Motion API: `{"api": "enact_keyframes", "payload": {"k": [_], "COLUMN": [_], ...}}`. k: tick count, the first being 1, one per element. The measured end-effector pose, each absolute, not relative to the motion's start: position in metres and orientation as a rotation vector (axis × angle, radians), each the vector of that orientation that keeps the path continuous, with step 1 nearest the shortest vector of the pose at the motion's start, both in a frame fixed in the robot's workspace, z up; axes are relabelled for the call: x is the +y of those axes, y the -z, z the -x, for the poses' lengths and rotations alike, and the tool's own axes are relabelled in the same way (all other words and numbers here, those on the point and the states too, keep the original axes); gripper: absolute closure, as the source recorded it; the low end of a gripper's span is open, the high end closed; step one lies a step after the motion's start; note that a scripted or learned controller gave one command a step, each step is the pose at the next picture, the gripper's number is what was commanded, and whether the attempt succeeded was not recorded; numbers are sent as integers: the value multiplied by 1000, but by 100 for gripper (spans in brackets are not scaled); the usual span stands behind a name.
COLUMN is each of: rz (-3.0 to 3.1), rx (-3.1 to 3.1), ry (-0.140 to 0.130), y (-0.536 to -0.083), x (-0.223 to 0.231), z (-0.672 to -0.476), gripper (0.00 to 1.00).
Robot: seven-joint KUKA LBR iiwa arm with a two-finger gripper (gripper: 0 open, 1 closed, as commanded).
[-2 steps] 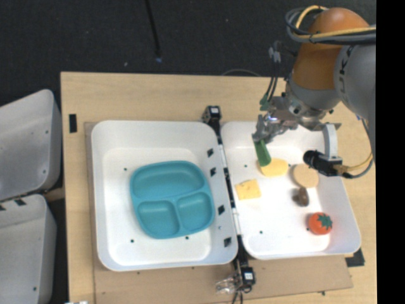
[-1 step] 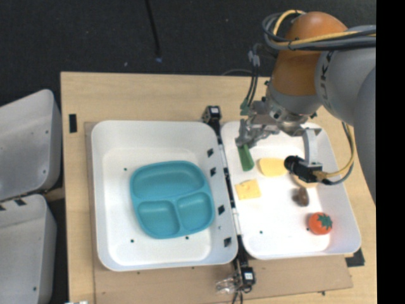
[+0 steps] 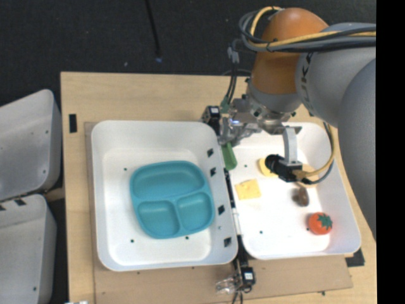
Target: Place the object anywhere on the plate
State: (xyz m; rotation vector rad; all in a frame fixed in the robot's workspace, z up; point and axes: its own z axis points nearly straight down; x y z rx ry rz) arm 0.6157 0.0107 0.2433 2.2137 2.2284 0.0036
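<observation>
A teal plate (image 3: pixel 171 198) with three compartments lies in the left bin (image 3: pixel 104 170). My gripper (image 3: pixel 226 139) hangs over the divider between the two bins, just right of the plate's far right corner. A small elongated green object (image 3: pixel 229 158) sticks down from between its fingers, so the gripper looks shut on it. The green object hangs above the inner edge of the right bin (image 3: pixel 285 242), apart from the plate.
In the right bin lie a yellow square block (image 3: pixel 247 189), a yellow piece (image 3: pixel 264 166) partly hidden by a black arm fitting, a brown lump (image 3: pixel 301 197) and an orange-red tomato-like toy (image 3: pixel 320 223). The arm covers that bin's far side.
</observation>
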Motion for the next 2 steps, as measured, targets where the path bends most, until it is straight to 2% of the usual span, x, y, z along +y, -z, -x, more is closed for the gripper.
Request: {"api": "enact_keyframes", "payload": {"k": [1, 2], "rz": [-2213, -2218], "rx": [2229, 2223], "ry": [-3, -1], "y": [-239, -239], "x": [70, 67], "z": [-620, -620], "gripper": [100, 0]}}
